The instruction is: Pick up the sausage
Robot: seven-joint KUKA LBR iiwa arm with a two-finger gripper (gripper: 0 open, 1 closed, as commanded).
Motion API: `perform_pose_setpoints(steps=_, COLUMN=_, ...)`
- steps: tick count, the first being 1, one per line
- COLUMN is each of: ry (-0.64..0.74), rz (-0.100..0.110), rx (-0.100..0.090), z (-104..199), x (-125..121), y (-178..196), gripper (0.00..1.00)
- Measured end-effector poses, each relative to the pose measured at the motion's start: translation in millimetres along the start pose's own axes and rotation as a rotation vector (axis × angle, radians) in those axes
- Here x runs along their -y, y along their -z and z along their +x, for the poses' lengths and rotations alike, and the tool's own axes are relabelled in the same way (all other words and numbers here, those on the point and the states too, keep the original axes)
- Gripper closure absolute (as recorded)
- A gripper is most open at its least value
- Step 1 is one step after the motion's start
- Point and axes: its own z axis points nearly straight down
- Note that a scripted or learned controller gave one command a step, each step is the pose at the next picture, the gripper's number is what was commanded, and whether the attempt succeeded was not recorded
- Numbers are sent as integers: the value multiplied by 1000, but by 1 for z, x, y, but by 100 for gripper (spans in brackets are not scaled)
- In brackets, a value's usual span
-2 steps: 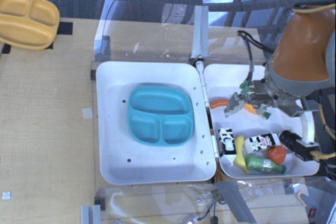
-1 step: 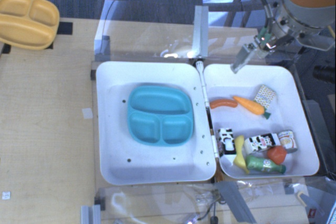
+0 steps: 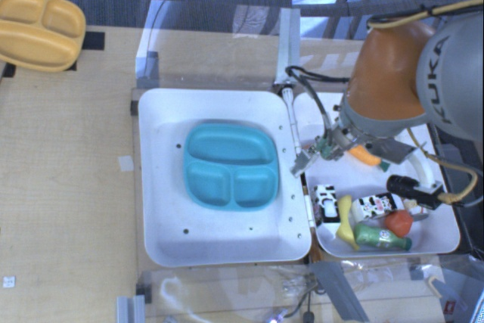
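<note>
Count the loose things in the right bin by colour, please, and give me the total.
Yellow: 1, the banana
Green: 1, the bottle
Red: 1, the round fruit
Orange: 1, the carrot piece
Black and white: 2, the small box and the printed carton
Total: 6

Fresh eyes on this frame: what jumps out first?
The grey and orange arm takes up the upper right and hangs over the right bin, with its gripper near the wall between the bins. A blue divided plate sits in the middle of the left bin. A yellow plate lies on the bench at far upper left, and a banana and a green bottle crowd the right bin's near edge.
</note>
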Motion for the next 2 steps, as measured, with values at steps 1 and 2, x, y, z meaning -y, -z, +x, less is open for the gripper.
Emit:
perform_pose_setpoints(steps=1, ry=-176, rz=-5, rx=4, z=-75, x=-16, y=180, gripper=0)
perform_pose_setpoints(steps=2, ry=-175, rz=-4, rx=4, z=-74, x=-16, y=179, gripper=0)
